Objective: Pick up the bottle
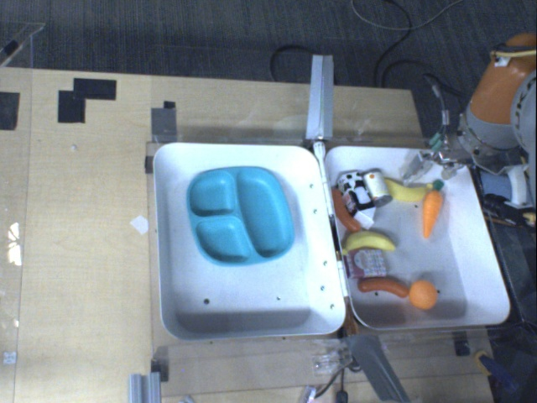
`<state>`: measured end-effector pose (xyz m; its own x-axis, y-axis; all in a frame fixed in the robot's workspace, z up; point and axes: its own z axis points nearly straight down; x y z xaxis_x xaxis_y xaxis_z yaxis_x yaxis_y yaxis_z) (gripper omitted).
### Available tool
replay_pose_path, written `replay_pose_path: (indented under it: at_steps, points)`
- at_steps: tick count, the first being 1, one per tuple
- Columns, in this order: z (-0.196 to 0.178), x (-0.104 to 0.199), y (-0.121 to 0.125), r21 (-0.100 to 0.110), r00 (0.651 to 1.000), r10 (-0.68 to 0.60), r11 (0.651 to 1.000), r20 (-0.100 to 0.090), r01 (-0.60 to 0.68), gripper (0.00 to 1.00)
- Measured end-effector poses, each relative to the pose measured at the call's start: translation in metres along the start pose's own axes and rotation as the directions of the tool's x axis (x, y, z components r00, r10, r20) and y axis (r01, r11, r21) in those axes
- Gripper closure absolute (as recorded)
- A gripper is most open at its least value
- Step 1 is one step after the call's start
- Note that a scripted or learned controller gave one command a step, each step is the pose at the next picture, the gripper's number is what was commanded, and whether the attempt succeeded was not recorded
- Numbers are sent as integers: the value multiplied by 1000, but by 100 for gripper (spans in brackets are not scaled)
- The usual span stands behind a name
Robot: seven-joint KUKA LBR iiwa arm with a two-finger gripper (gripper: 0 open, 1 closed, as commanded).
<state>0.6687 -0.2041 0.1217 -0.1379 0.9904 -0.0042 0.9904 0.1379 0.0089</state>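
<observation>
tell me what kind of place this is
Probably a robot lab bench for pick tests: two white bins side by side, toy food like a carrot, and the arm reaching in.

1. Reaching in from the right edge, grey arm [522,107] with its orange band [500,82] uppermost, high in the frame.
2. Angled down and leftward from that band, wrist ending in the gripper [426,159].
3. Ahead of the wrist, thin metallic fingers [417,166], splayed slightly, too small and blurred to read as open or closed.
4. Nothing seen clamped between them.
</observation>
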Motion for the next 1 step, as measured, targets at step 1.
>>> replay_pose_path:
  at_steps: [1]
  points:
    - [0, 0, 0, 0, 1000, 0, 1000, 0, 0, 0]
